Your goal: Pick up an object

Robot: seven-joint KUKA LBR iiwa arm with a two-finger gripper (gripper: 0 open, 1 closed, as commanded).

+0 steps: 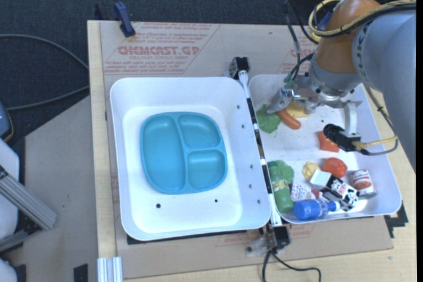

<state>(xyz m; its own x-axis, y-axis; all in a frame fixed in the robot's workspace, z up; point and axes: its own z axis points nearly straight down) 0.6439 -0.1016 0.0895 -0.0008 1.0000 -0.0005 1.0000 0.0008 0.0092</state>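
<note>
From above, two white bins sit side by side on a brown board. The left bin (132, 208) holds a blue divided plate (184, 151) with three compartments. The right bin (390, 195) holds a clutter of toy food: a green leafy piece (268, 120) and an orange carrot (289, 119) at its far left, a red piece (328, 141), a tomato (334, 164), a green vegetable (280, 176), a blue bottle (309, 209) and small printed packets along the near edge. Red lettering on the board reads "CHEMCAST GP". The gripper (291, 97) hangs over the far left corner of the right bin, just above the carrot and leafy piece; whether it is wide or narrow cannot be told.
</note>
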